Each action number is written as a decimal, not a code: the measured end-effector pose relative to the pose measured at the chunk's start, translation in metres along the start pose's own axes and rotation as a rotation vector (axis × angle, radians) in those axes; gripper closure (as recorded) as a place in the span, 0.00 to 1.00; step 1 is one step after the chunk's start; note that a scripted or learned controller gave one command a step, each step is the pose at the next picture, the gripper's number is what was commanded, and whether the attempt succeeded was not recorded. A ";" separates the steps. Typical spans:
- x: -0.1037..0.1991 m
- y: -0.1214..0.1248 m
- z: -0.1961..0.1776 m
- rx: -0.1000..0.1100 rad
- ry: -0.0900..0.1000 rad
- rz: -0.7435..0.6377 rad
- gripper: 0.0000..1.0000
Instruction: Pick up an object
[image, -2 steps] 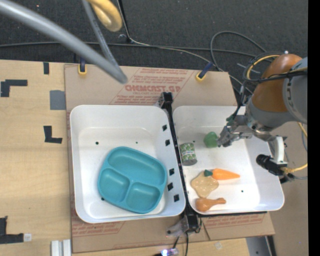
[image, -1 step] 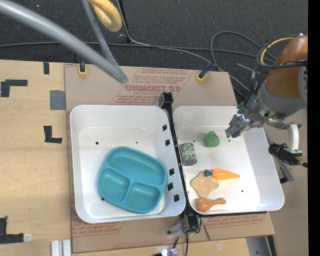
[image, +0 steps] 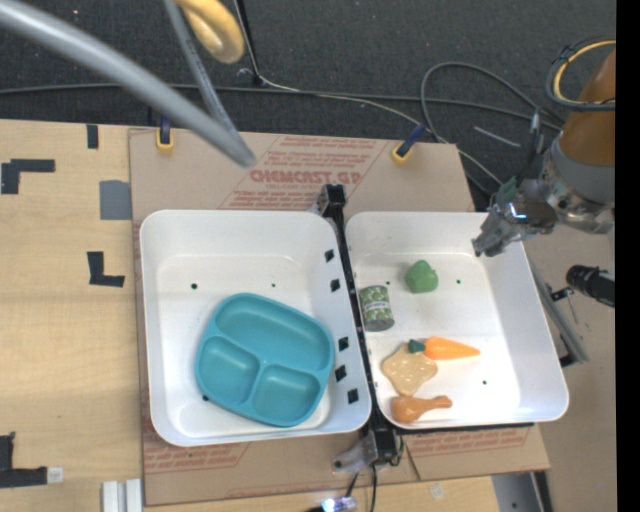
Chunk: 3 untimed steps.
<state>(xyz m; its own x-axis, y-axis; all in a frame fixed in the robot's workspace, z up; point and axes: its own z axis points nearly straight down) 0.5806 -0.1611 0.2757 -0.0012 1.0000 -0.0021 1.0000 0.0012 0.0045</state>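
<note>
**Claw poised at the right bin's far right corner**

Claw (image: 497, 232) is seen over the right bin's (image: 520, 300) far right corner; its state cannot be told, possibly from blur. Near the bin's centre, a green pepper (image: 421, 276) is found; a carrot (image: 451, 349) lies nearer the front edge.

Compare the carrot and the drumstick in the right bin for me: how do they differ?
The carrot is bright orange with a green leafy end; the drumstick is a duller tan-orange throughout. The carrot tapers to a point on its right; the drumstick has a bulbous left end and narrows to a knobbed tip. The carrot lies nearer the bin's middle, the drumstick against the near wall. Both lie flat, pointing right, beside the beige piece.
</note>
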 end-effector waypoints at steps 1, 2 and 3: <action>0.051 0.003 0.017 0.006 0.003 -0.004 1.00; 0.114 0.004 0.022 0.006 0.003 -0.006 1.00; 0.165 0.018 0.030 0.006 0.002 -0.005 1.00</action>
<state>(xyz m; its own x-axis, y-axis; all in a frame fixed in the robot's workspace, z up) 0.5985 0.0036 0.2459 -0.0057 1.0000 0.0001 1.0000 0.0057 -0.0012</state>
